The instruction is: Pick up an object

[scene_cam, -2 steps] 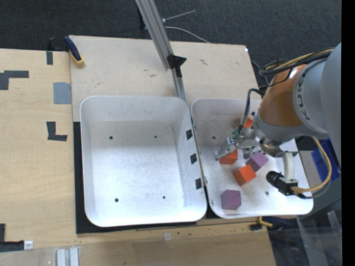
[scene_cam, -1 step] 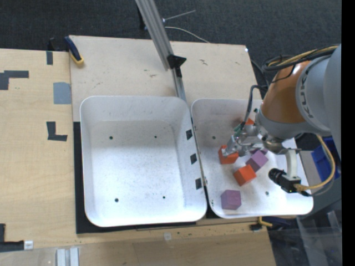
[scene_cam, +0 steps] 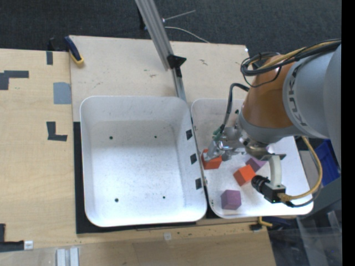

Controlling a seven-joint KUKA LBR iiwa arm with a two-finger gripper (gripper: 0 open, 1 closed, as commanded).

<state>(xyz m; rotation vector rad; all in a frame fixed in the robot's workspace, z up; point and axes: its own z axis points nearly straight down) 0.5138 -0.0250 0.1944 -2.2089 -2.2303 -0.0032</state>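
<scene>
My gripper (scene_cam: 218,150) reaches down into the right bin (scene_cam: 288,201), close to the bin's left wall. An orange-red block (scene_cam: 211,161) sits right under and against the gripper's tip, partly covered by it. A second orange block (scene_cam: 244,175) lies a little to the right, in the bin's middle. A purple block (scene_cam: 231,199) rests near the bin's front edge. A pale purple piece (scene_cam: 256,164) peeks out from under the wrist. The arm's grey and orange body hides the bin's back part.
The left bin (scene_cam: 138,159) stands beside the right one, sharing a wall with black clips (scene_cam: 193,158). A metal camera pole (scene_cam: 158,32) slants over the back of the bench. A blue and yellow tool (scene_cam: 74,50) lies at the bench's far left corner.
</scene>
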